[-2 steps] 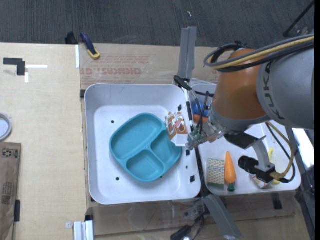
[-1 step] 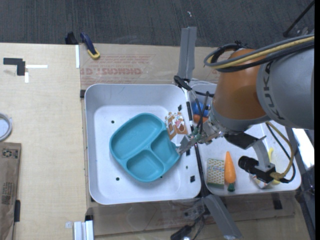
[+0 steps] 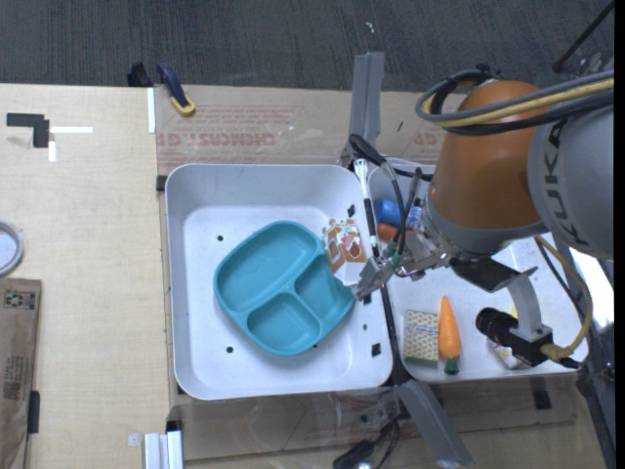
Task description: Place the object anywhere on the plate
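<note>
A blue divided plate (image 3: 278, 291) lies tilted in the middle of the left white bin (image 3: 181, 291). A small brown-and-white patterned object (image 3: 344, 242) is at the plate's upper right rim, close to the bin's right wall. My gripper (image 3: 371, 279) hangs over the wall between the two bins, just below and to the right of that object and beside the plate's right edge. The orange wrist and grey arm cover much of the right bin behind it.
In the right bin (image 3: 469, 369) an orange carrot (image 3: 447, 332) lies next to a small green-and-cream box (image 3: 421, 336). A blue and orange item (image 3: 391, 215) is at that bin's far left corner. A roll of tape (image 3: 8, 250) rests on the bench far left.
</note>
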Tool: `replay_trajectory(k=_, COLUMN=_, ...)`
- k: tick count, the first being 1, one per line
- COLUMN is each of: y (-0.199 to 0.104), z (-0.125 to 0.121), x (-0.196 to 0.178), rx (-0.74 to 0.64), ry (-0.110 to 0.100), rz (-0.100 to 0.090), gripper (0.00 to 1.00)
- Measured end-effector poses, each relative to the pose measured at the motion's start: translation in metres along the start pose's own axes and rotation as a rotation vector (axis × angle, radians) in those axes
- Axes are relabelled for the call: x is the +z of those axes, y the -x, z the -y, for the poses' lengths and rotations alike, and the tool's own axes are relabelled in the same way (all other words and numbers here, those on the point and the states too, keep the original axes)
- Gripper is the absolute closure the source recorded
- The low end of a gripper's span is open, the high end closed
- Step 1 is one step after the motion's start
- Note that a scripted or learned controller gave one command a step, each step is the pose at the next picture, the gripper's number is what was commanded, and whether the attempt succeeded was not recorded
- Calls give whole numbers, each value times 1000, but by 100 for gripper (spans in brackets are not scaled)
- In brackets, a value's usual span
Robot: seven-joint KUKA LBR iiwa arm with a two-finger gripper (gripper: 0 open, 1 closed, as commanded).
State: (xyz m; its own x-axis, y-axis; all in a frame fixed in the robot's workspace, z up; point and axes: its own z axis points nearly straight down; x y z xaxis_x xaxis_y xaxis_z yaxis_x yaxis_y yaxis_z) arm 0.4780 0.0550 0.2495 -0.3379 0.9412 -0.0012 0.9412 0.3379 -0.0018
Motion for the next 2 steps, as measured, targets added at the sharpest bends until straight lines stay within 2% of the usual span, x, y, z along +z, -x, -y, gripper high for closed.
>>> replay_trajectory(k=1, y=-54, z=-36, x=-58, rx=-93, ry=0, rz=0, gripper=0)
replay_trajectory(k=2, y=-53, z=-37, x=-66, rx=-95, ry=-2, rz=3, gripper=100)
